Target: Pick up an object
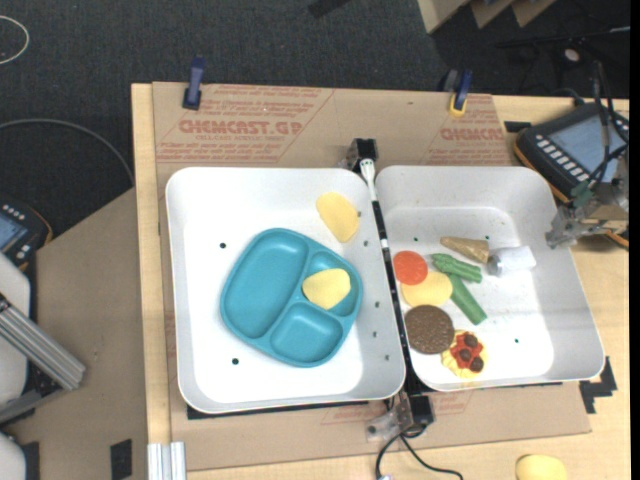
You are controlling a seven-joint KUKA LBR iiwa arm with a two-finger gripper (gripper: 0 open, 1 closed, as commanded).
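The left bin (200,228) holds a blue divided plate (270,303) with a pale yellow piece (327,286) in its right compartment. A second yellow piece (338,215) lies behind the plate. In the right bin (540,308) lie a red-orange disc (410,266), a yellow slice (430,291), two green pods (467,300), a brown patty (429,328), a yellow piece with red dots (465,353), a tan cone (468,249) and a small white item (516,259). My gripper (568,228) sits at the right bin's far right rim, apart from all the objects.
A dark tablet-like pendant (572,148) rests beyond the right bin's back right corner. Two clamps (194,84) hold the brown board at its back edge. A yellow object (538,466) lies off the board at the front right.
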